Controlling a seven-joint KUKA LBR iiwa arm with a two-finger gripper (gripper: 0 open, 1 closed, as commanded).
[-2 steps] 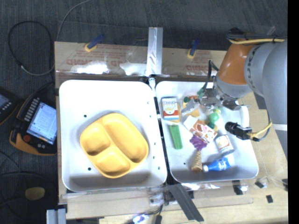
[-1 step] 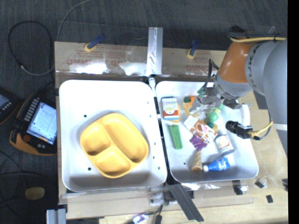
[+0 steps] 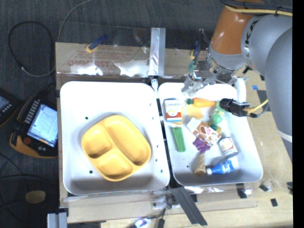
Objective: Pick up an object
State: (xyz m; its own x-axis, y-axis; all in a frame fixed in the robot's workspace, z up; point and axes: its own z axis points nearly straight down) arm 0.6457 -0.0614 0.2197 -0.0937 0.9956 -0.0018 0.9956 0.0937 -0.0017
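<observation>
We see our pincer (image 3: 194, 83) poised over the right white bin's (image 3: 251, 148) far edge, its opening impossible to judge. Just below it lies an orange plastic carrot (image 3: 205, 102). We judge it approaching; next comes lowering onto that.

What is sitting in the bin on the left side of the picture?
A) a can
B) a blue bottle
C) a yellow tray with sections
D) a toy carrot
C: a yellow divided tray lies in the left bin; the small items lie in the other bin.
</observation>
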